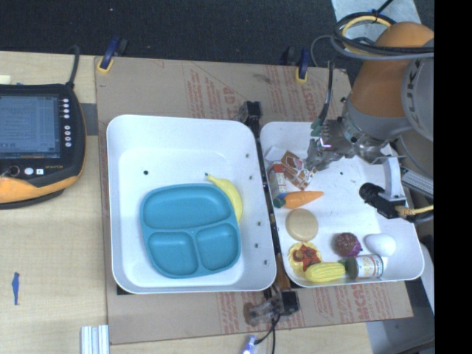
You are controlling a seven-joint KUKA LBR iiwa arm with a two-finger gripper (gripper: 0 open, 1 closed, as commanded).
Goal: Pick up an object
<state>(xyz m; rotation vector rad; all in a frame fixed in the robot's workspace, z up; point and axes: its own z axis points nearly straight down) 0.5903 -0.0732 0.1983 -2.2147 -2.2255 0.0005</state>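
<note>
Wooden bench [44,271], cardboard sheet [184,87], dark floor [184,9]

Glossy white plastic bins [125,198], smooth matt blue plastic divided tray [190,229], matt brown cardboard underlay [184,87], pale wood-look bench top [44,271]

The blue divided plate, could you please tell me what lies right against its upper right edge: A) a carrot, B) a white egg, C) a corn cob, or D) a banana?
D: a yellow banana lies curved along the upper right edge of the blue divided plate in the left bin, while the carrot, egg and corn cob lie in the right bin.
</note>
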